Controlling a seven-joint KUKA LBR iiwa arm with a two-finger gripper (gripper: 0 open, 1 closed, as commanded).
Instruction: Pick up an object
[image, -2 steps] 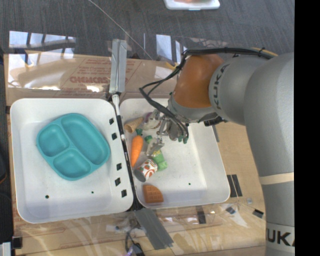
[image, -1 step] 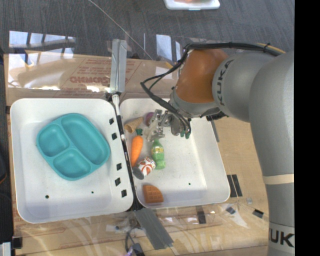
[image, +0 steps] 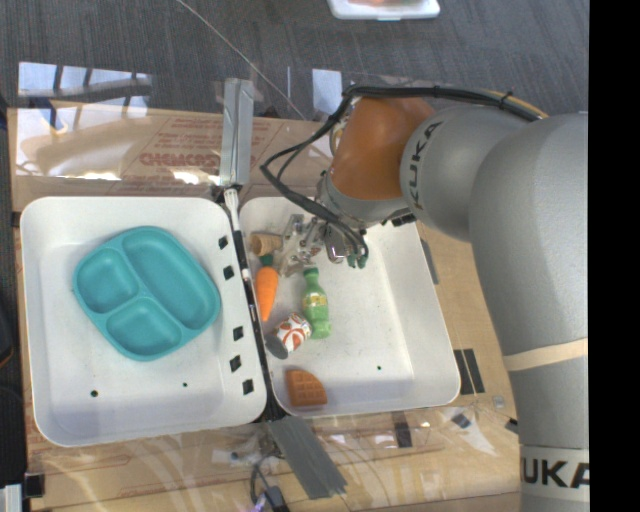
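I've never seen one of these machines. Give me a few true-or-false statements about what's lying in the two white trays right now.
1. The blue divided plate lies in the left tray. True.
2. The carrot lies on the blue plate. False: it lies in the right tray, near the wall between the two trays.
3. The green bottle lies in the right tray. True.
4. The pincer hangs over the left tray. False: it is over the right tray, just above the bottle.
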